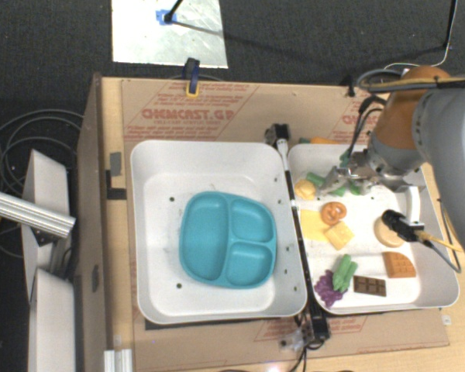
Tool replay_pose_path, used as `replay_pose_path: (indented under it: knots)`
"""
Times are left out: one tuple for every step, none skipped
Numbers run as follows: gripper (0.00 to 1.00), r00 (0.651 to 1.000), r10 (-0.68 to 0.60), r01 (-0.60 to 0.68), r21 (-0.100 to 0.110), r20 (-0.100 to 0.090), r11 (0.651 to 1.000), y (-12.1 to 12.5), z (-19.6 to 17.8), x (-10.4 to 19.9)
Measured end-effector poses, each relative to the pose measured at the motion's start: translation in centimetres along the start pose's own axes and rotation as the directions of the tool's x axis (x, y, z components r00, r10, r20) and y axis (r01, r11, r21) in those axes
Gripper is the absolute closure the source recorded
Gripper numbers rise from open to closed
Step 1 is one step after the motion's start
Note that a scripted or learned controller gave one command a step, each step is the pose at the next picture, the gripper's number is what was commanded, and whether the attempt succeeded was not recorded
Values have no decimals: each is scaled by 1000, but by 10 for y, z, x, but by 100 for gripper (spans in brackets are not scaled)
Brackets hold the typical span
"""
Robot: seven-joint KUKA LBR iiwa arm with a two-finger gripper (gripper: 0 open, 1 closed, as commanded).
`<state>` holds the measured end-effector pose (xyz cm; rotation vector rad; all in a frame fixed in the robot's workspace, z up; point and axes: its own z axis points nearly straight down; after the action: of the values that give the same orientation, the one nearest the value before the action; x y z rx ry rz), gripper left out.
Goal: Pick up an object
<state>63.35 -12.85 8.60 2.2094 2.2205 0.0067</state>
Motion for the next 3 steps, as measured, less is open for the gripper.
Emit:
replay_pose_path:
  knots:
    - [0,1000,4,-4,5,-2,1000,-63,-1,25]
    - [0,1000,-1,1,1,0,1000,12,0,18]
    - [0,1000,4,-4,3,-2,1000,-12,-1,5]
